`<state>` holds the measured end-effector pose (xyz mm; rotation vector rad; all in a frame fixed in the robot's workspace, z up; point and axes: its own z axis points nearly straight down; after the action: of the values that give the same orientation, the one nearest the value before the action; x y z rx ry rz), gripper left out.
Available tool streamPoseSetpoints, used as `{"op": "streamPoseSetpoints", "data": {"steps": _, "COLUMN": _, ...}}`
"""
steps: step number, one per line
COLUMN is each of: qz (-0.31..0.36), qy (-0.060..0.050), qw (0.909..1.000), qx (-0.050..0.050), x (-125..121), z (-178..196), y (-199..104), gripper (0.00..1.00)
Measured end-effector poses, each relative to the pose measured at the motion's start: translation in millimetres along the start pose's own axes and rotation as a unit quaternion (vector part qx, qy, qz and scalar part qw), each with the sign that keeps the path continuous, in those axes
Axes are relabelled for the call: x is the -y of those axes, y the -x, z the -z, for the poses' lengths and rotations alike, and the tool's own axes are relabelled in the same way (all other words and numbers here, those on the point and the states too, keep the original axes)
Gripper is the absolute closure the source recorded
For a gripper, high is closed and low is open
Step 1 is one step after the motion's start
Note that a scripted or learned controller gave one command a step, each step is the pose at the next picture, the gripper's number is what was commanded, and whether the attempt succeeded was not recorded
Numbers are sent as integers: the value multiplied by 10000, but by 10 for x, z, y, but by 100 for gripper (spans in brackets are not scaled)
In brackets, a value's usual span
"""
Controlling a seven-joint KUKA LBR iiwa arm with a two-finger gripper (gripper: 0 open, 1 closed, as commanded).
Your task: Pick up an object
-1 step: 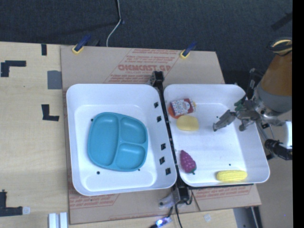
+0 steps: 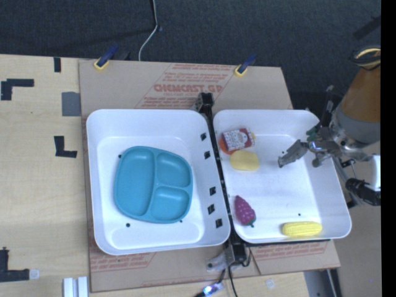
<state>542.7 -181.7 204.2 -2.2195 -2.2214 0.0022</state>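
Two white bins [image 2: 99, 166] sit on cardboard [image 2: 185, 85] over a wooden bench [image 2: 37, 166]; the claw [image 2: 303, 153] hangs spread, gripping nothing.

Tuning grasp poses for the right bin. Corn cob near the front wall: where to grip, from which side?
Probably grip the corn cob at mid-length, across its narrow width, coming straight down. It lies flat with its long axis along the right bin's front wall, so a side approach looks blocked there. The gripper sits above the bin's far right; the grape bunch lies well to the cob's left.
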Motion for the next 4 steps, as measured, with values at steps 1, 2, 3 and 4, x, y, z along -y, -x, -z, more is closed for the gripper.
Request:
{"op": "streamPoseSetpoints", "data": {"steps": 1, "qz": 3, "qy": -13, "qw": 10000, "qx": -3, "x": 6, "z": -599, "y": -88, "gripper": 0}}
{"op": "streamPoseSetpoints", "data": {"steps": 2, "qz": 0, "qy": -14, "qw": 10000, "qx": -2, "x": 15, "z": -1134, "y": -97, "gripper": 0}}
{"op": "streamPoseSetpoints", "data": {"steps": 3, "qz": 4, "qy": -8, "qw": 10000, "qx": -2, "x": 10, "z": -1011, "y": -102, "gripper": 100}}
{"op": "streamPoseSetpoints", "data": {"steps": 4, "qz": 4, "qy": 28, "qw": 10000, "qx": 7, "x": -55, "z": -399, "y": -90, "gripper": 100}}
